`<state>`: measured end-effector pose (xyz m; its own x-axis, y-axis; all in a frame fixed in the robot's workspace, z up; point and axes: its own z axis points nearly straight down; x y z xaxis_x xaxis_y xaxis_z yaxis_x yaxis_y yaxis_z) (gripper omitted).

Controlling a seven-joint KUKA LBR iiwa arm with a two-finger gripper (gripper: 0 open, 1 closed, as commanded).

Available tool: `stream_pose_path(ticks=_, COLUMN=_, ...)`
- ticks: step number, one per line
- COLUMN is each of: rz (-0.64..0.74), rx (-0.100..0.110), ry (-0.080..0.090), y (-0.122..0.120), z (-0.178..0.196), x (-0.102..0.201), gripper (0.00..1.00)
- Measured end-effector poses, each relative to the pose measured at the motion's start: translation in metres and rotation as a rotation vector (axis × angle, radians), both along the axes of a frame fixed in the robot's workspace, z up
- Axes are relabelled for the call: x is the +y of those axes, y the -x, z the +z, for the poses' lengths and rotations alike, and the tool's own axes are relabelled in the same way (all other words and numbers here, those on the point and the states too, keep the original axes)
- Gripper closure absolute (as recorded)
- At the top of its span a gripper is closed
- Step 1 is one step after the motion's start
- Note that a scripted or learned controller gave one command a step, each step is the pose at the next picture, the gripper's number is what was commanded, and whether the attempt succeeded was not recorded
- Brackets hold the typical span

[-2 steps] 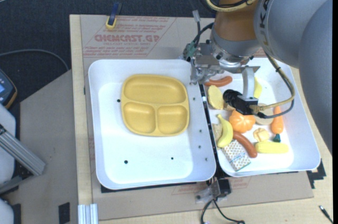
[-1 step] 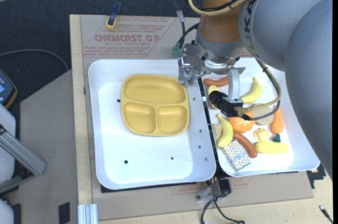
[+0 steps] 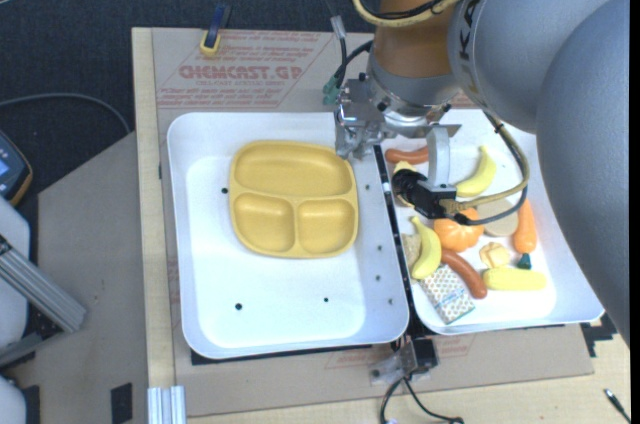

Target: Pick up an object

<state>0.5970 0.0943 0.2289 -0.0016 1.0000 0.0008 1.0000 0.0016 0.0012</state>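
The tool [image 3: 357, 140] hangs over the ridge where the two bins meet, toward the 12 o'clock end of that ridge, just off the 1 o'clock corner of the yellow plate [image 3: 295, 197]. The wrist above hides its tips, so I cannot tell whether it is wide or narrow, and nothing can be seen held in it.

The plate, with one long section and two smaller ones, lies flat in the left bin [image 3: 280, 302], toward that bin's 12 o'clock half.

The other things lie in the right bin [image 3: 560, 304], crowded together:
- a sausage [image 3: 405, 154] at 11 o'clock, nearest the tool
- a banana [image 3: 478, 174] at 12 o'clock
- a carrot [image 3: 525, 227] at 3 o'clock
- an orange [image 3: 458, 234] near the middle
- a second banana [image 3: 425, 252] at 9 o'clock, touching the orange
- a second sausage [image 3: 465, 272] just below the orange
- a yellow lump [image 3: 515, 280] at 5 o'clock
- what looks like a small patterned box [image 3: 445, 295] at 6 o'clock

Both bins sit on the brown table [image 3: 250, 62], with a blue and yellow clip [image 3: 213, 30] at its 11 o'clock edge
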Motion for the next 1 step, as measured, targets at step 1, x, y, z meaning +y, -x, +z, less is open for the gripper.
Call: stream_pose_path(ticks=1, rz=-0.002, rx=0.002, ry=0.000, y=0.0049, z=0.0052, x=-0.0015, gripper=1.00)
